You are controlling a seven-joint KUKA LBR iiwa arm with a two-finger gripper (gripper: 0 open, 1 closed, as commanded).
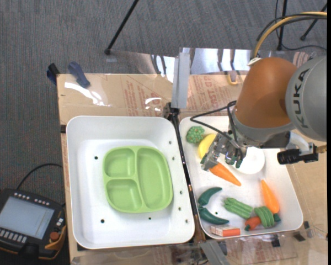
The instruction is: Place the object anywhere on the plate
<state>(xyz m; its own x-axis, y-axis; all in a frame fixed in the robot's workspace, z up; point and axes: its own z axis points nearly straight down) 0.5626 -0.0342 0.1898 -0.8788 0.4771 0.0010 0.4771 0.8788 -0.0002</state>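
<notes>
— Look, the grey arm with the orange band is reaching into the right-hand white bin [291, 195], and its two-finger gripper [223, 158] is hanging right over the pile of toy vegetables.

— Are the jaws clamped on anything?

— I cannot tell; from up here the wrist is hiding them. They are sitting just above the orange plastic carrot [226, 173], with the yellow curved piece [207, 144] and the little green broccoli head [195, 134] just beside.

— So the carrot is probably the object?

— That is my guess, and it is lying in the right bin, well apart from the light green three-compartment plate [138, 179] in the left-hand white bin [77, 148].

— What is worrying you?

— Crowding. The jaws could be catching the yellow piece along with the carrot, or pinching the carrot near its tapered tip so it is slipping free on the lift.

— And the carry across?

— The two bin walls are meeting between them; a low-hanging carrot could be clipping that ridge and dropping short of the plate.
</notes>
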